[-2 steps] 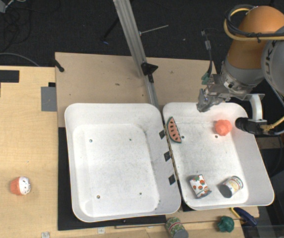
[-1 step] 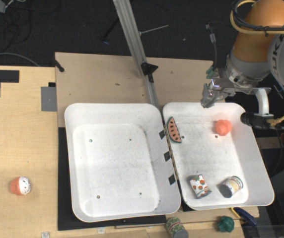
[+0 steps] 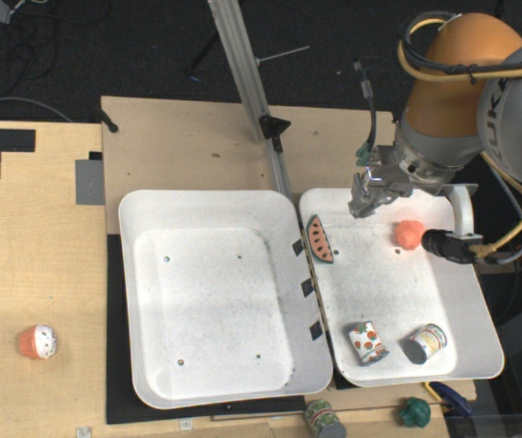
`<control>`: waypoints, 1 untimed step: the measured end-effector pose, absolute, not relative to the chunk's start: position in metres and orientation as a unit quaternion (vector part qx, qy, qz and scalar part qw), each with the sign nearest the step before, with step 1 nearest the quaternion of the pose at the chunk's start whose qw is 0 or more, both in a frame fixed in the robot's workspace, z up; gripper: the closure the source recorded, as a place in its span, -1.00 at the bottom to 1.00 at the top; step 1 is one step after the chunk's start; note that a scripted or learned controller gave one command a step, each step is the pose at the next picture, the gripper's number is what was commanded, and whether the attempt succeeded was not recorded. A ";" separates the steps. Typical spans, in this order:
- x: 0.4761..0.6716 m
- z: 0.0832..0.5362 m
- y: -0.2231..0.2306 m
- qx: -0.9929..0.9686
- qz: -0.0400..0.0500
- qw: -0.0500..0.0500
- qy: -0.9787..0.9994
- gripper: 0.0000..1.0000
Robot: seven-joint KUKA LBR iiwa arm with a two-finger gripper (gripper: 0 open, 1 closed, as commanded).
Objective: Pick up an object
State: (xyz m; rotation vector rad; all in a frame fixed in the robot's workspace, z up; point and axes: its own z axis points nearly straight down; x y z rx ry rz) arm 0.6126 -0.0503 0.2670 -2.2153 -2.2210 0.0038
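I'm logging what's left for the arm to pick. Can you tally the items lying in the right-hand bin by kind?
Watermelon slice, against the bin's left wall: 1
Orange ball: 1
Small red-and-white spotted box: 1
Small can on its side: 1
Total: 4

- Two bins sit side by side: left bin (image 3: pixel 142 245), right bin (image 3: pixel 462 318).
- In the right bin: slice (image 3: pixel 319 240) by its left wall, ball (image 3: pixel 408 234) at the back (gripper (image 3: pixel 367 195) above, nearby), box (image 3: pixel 366 343) and can (image 3: pixel 424 343) in front.
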 end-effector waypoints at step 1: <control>0.577 0.254 0.000 -0.706 0.002 0.003 -0.708 1.00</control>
